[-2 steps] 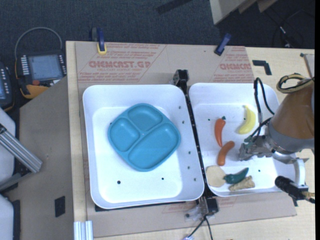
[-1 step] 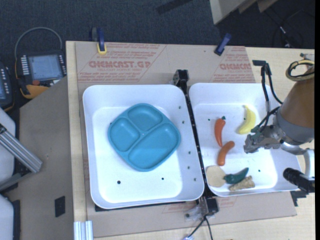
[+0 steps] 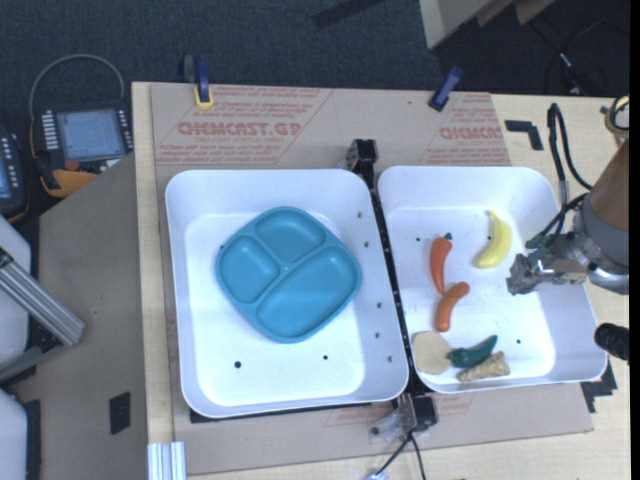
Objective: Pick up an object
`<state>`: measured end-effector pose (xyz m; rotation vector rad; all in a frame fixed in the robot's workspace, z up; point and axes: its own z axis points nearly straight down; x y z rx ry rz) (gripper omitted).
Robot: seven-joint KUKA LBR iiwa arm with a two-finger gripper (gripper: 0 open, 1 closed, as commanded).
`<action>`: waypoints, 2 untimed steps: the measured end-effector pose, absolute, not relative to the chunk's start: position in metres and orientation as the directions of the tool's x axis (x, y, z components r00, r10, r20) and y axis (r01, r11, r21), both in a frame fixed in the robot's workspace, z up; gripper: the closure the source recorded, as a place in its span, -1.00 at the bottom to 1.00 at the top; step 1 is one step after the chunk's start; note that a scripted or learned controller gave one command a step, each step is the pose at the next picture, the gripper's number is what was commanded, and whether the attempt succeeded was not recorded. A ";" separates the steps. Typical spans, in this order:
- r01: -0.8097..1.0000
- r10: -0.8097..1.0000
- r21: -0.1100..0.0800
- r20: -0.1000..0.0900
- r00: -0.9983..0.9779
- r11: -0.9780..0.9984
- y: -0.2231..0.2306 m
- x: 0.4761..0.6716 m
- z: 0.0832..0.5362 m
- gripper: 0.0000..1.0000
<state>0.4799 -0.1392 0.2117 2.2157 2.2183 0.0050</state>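
— Hard to make out?
— Grey two-finger gripper (image 3: 522, 274), small and dark; fingers apart or together, cannot tell. Arm cut off at right edge.
— Pose?
— Low over right white bin (image 3: 560, 363), just right of yellow plastic banana (image 3: 494, 239). Nothing seen clamped. Near 2 orange pieces, carrot (image 3: 440, 262) and sausage (image 3: 449, 305).

There is one camera. It sits high above the tabletop (image 3: 300, 118) and looks down at a slant. It is far enough back to take in both white bins, the left bin (image 3: 190, 268) and the right bin (image 3: 530, 193), side by side in the middle. The dark floor (image 3: 250, 18) shows along the top and left. The arm (image 3: 612, 213) comes in from the right edge.
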 end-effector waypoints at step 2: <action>1.000 1.000 0.004 0.000 -0.006 0.006 -0.100 0.512 0.253 1.00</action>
